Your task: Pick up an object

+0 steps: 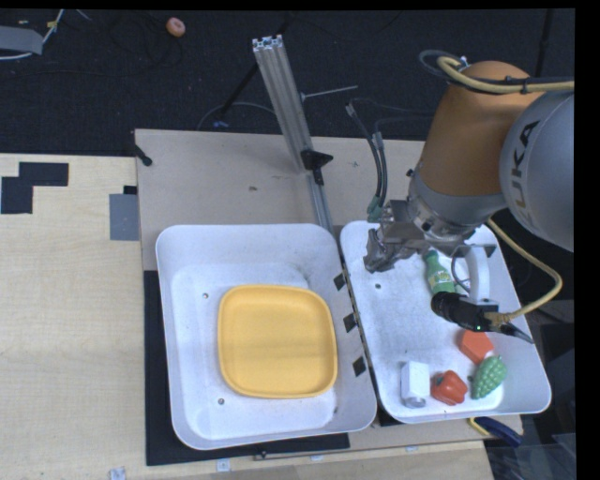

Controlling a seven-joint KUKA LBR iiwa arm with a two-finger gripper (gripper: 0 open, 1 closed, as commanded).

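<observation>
The end effector (pixel 380 255) hangs over the right bin (pixel 394 328). Whether it grips anything, I cannot tell. A knobbly green toy (pixel 488 376) and glossy red pepper (pixel 450 386) lie well apart from it.

The bench surface (pixel 234 183) is a tan board, matte and evenly lit, with no hard shadows. To its left lies a paler wood-grain panel (pixel 66 309) carrying black rectangular patches (pixel 33 183) and one grey patch (pixel 123 215) near the board's edge. A black mat (pixel 155 375) shows beneath the bench items along their left and lower sides. An aluminium extrusion post (pixel 286 103) rises at a slant from the board's centre, with a black bracket (pixel 316 161) at its base. Behind the board the floor (pixel 141 75) is dark (carpet-like in texture), crossed by thin cables. A small orange round object (pixel 175 26) lies on it, top left.
</observation>
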